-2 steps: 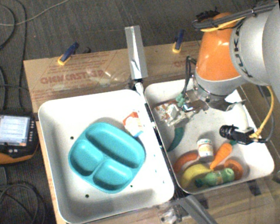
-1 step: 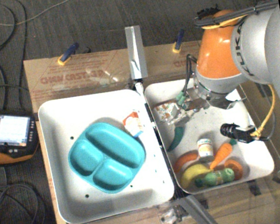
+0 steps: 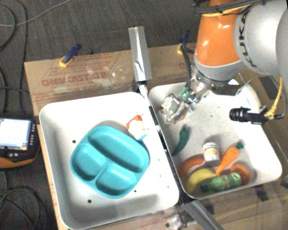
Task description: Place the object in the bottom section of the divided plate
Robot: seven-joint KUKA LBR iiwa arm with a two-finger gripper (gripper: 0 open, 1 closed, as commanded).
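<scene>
The task does not name its object. You may take it to be the green pod [image 3: 181,140], a curved toy pepper lying in the right bin [image 3: 262,135] near the bin's left wall, about midway along it. It looks light, smooth and rigid, likely hollow plastic, so it may roll or slip. Judge the best hold to be across its thicker middle, square to the curve.

Just beyond it, toward the bin's far left corner, hangs the hand [image 3: 176,107]. You cannot tell from this view how far open it is, or whether it has anything in it.

Along the near edge of the same bin lie a small jar [image 3: 211,151], a carrot [image 3: 229,158] and a banana [image 3: 198,176].

The divided plate [image 3: 80,160] sits in the left bin [image 3: 66,206]; its bottom section [image 3: 114,179] faces the bench's near edge. A red-and-white piece [image 3: 136,126] rests at the plate's far right rim.
</scene>
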